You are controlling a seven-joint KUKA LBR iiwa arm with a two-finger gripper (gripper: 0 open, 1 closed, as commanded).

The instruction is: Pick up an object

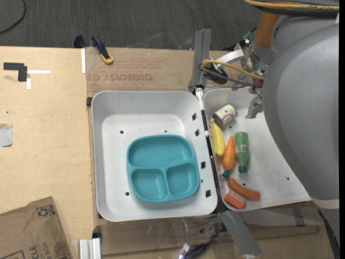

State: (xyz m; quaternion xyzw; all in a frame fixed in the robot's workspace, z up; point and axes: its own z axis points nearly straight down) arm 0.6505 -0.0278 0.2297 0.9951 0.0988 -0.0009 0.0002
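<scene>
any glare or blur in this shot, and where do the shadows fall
Camera view: lighting is even and soft, no hard glare on the left bin or the teal tray. The grey arm, close to the lens, looks soft and out of focus, hiding part of the right bin. The toy foods, such as the carrot and green bottle, stay sharp with faint shadows.

One fixed camera looks down at a slant (from above) on both bins (99, 144).
</scene>
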